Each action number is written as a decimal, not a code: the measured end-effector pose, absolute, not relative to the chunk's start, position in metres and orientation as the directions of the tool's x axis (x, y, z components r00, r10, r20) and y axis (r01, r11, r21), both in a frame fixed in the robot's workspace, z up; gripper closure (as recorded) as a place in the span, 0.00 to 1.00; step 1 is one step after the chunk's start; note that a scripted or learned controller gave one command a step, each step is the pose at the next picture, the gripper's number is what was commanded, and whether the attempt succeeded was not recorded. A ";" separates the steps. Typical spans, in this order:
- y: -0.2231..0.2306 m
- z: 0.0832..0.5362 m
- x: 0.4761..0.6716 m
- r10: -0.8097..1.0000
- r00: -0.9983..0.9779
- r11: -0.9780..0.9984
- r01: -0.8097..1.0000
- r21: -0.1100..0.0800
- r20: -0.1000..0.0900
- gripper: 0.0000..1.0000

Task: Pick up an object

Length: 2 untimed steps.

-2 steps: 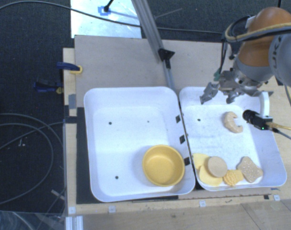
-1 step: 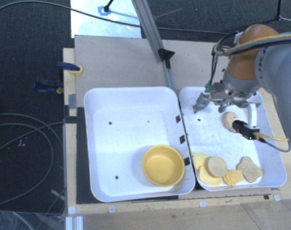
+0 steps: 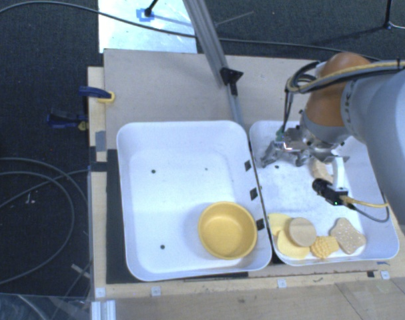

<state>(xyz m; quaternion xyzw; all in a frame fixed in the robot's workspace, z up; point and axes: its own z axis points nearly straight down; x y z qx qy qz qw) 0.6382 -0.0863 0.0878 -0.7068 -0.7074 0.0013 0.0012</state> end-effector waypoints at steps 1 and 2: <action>-0.086 0.102 0.641 1.000 0.000 0.000 1.000 0.004 -0.001 1.00; -0.086 0.146 0.644 1.000 -0.004 0.004 1.000 0.006 -0.001 1.00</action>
